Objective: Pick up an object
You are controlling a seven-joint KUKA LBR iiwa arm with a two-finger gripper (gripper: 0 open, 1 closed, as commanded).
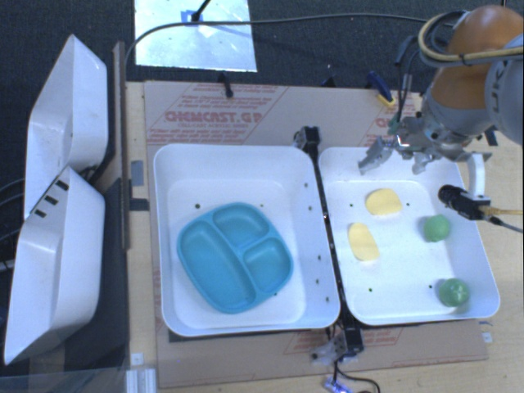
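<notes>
Right bin (467, 297), near to far: green ball (453, 291) at near right corner; second green ball (436, 228) by right wall; yellow oval piece (363, 241) mid-bin, long axis running near-far; rounder yellow piece (383, 202) just beyond. Gripper (397, 155) hangs over bin's far edge, fingers spread, nothing between them. Rounder yellow piece lies nearest, just nearward and slightly left of gripper: likely pick. Blue divided plate (235, 255) sits in left bin (176, 219).
</notes>
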